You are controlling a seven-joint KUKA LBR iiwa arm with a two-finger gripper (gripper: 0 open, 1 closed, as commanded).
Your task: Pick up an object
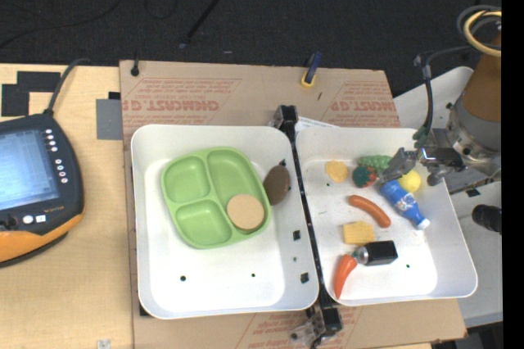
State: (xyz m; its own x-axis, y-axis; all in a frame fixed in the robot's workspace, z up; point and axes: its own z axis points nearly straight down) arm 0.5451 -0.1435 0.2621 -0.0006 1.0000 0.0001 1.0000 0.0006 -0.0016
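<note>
Gripper (pixel 407 165) sat low over the right bin (pixel 458 274), near that bin's far right corner, reaching in from the table's right edge. Its fingers looked spread apart, with a yellow ball (pixel 411 180) right under them and nothing clearly pinched between them. Touching that ball lay a blue bottle (pixel 404 202), angled toward the bin's right wall. Just to the left was a green leafy toy (pixel 370 168), and beside it a small yellow piece (pixel 336 171). Nearer the bin's middle lay an orange sausage (pixel 369 210), slanted. Below it came a yellow block (pixel 358 233), then a black cylinder (pixel 376 252) on its side, touching a red chili pepper (pixel 345 274) that pointed at the near edge.

Over in the left bin (pixel 164 274) rested a green divided plate (pixel 205 196), with a tan round disc (pixel 246 212) in its right near compartment. A dark brown oval (pixel 277 183) leaned just beside the plate's right rim, close to the wall between the bins. At the table's left edge sat a control pendant (pixel 33 183), screen lit. A blue and yellow clip (pixel 310 70) lay on the cardboard (pixel 205 97) behind the bins.
</note>
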